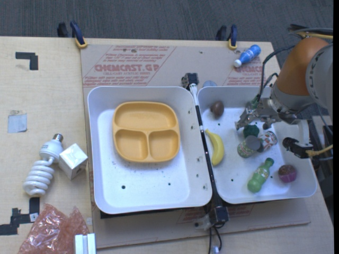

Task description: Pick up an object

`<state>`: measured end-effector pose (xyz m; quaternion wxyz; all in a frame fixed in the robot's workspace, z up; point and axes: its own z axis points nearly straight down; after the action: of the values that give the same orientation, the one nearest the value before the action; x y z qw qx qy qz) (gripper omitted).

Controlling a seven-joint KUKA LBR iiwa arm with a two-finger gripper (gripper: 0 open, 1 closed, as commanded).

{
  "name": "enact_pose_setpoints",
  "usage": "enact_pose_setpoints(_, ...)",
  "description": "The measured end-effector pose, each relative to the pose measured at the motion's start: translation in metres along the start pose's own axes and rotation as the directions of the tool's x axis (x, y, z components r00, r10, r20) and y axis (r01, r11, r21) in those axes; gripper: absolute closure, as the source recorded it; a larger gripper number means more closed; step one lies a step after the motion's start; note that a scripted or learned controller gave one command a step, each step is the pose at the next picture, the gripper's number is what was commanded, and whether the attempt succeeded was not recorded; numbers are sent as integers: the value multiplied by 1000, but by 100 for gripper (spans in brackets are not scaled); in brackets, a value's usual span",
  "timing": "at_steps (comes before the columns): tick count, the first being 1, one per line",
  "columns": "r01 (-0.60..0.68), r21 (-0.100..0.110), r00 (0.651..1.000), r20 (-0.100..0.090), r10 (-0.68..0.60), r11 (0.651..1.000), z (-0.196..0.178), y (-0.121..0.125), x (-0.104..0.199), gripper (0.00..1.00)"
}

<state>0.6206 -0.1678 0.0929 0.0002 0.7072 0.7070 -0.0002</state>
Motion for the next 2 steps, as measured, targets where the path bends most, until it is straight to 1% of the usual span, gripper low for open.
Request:
enact_pose_setpoints(1,-2,-2,1000,1,2,1000,-10,1,-1,100)
enact_pose_setpoints(2,-2,-2,1000,1,2,1000,-10,1,-1,0)
